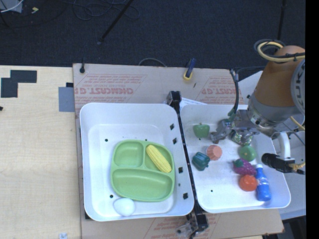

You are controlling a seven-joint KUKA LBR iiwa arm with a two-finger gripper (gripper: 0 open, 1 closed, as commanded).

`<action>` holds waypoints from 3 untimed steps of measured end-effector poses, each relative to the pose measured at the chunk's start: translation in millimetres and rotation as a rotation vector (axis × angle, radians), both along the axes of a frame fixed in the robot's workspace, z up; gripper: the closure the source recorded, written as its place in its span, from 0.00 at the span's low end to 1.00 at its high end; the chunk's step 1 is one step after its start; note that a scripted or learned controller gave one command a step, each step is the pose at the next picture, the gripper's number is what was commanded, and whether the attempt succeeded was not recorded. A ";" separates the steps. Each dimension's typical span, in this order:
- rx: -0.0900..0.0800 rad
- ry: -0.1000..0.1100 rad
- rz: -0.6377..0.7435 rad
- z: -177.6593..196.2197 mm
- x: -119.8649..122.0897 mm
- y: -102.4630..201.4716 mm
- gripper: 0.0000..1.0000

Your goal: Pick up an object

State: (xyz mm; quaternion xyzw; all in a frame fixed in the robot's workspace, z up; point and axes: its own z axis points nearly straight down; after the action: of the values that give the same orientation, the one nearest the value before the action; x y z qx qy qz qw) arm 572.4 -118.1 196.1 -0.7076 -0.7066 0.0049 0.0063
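The left bin (pixel 94 133) holds a green plate (pixel 142 180) with a yellow corn (pixel 158 158) and a white egg (pixel 123 206) beside it. The end effector (pixel 234 132) hangs over the right bin (pixel 219 203), near small toys.

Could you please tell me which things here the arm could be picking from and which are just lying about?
For the job, all in the right bin near the claw:
green pepper
teal cup
peach ball
purple grapes
orange ball
blue bottle

Lying about, in the left bin:
green tray
corn
white egg
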 end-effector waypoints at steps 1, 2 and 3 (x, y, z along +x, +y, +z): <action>-0.002 -0.015 0.002 7.8 3.1 -0.2 0.00; 0.000 -0.006 0.001 -53.2 0.4 -6.9 0.00; 0.000 -0.008 0.001 -107.3 -0.9 -5.2 0.00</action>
State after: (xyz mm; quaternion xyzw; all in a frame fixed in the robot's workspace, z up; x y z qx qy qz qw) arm 571.5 -123.3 88.9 -0.7073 -0.7069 0.0021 0.0035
